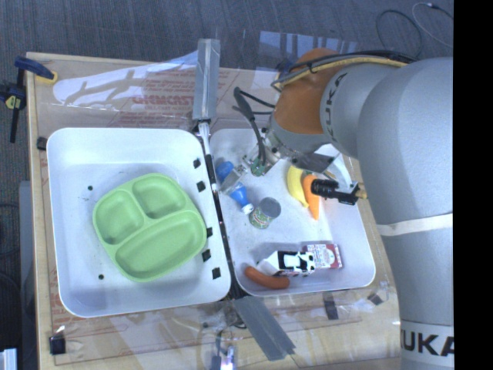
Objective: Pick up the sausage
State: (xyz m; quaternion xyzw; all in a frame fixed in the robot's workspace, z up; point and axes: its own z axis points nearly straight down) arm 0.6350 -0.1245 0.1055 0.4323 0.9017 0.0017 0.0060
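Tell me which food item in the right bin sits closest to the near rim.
The sausage, reddish-brown, lying along the near rim beside the milk carton. The banana and carrot lie farther back.

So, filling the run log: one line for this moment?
arm over right bin's far end | sausage at near edge, beside milk carton | not picked

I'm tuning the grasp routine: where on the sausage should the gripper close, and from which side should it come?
Grip the sausage near its free left half, coming from above with fingers across its short width. It lies flat by the right bin's front wall, and its right end touches or tucks under the milk carton, so the middle-to-left part probably offers the most room.
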